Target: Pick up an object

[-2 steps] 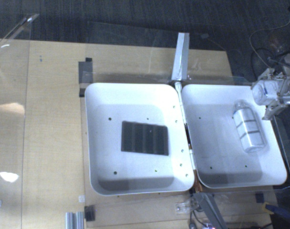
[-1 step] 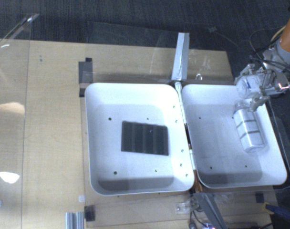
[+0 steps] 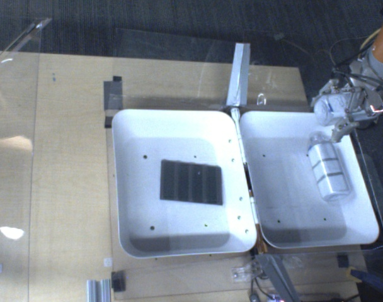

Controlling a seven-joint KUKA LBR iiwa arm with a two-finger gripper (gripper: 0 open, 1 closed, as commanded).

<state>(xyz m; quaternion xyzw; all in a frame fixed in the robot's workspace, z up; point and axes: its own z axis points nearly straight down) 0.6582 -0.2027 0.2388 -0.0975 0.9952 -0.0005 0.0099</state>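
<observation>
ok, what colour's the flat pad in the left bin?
Dark grey to black, with lengthwise ridges; camera view.

The wooden bench (image 3: 59,187) carries two white bins side by side: the left bin (image 3: 125,168) and the right bin (image 3: 273,137), touching. A metal bar (image 3: 239,74) lies behind them.

the dark ribbed pad (image 3: 191,182) looks matt. the cylinder (image 3: 328,170) looks like clear plastic. both white bins (image 3: 179,121) look smooth on the pale wood bench (image 3: 53,187).
</observation>
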